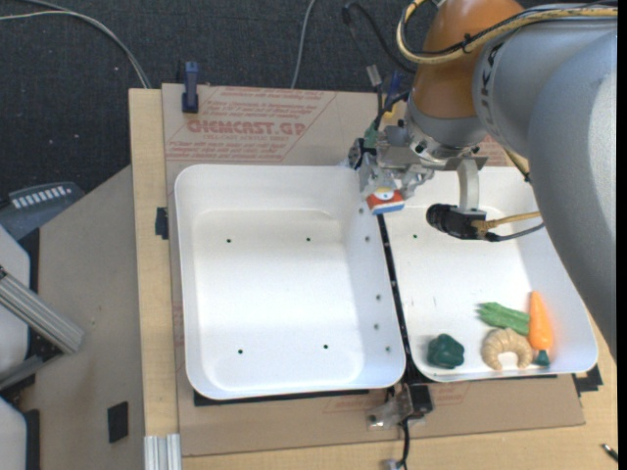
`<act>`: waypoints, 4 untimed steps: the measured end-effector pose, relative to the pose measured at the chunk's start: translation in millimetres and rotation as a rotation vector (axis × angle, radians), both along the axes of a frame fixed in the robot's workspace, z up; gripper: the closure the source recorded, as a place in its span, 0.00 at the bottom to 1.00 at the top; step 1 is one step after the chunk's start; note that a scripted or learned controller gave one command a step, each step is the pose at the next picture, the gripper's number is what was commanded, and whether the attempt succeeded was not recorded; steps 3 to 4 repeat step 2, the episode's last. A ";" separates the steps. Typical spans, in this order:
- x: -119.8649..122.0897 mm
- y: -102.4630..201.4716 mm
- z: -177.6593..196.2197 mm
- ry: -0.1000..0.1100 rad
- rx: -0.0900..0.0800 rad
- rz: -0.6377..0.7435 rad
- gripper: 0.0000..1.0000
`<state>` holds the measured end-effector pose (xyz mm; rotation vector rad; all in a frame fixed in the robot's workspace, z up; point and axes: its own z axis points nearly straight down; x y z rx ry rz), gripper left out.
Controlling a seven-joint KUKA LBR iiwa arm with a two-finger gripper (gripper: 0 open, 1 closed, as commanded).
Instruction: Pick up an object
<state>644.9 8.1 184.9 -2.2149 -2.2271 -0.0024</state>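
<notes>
Hanging over the upper end of the seam where the two bins meet, the fingers (390,186) have a small red, white and blue piece (385,202) right at their tips; I cannot tell whether they are closed on it. Left bin (182,262) lies beside them. In the lower right corner of the right bin (460,277) sit a dark green lump (446,351), a beige curl (506,349), a green sprig (503,314) and an orange carrot (540,321).
</notes>
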 end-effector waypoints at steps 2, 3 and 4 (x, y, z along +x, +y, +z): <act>15.1 22.7 13.1 -0.003 0.000 0.001 1.00; 15.1 22.7 13.1 -0.003 0.000 0.001 1.00; 15.1 22.7 13.1 -0.003 0.000 0.001 1.00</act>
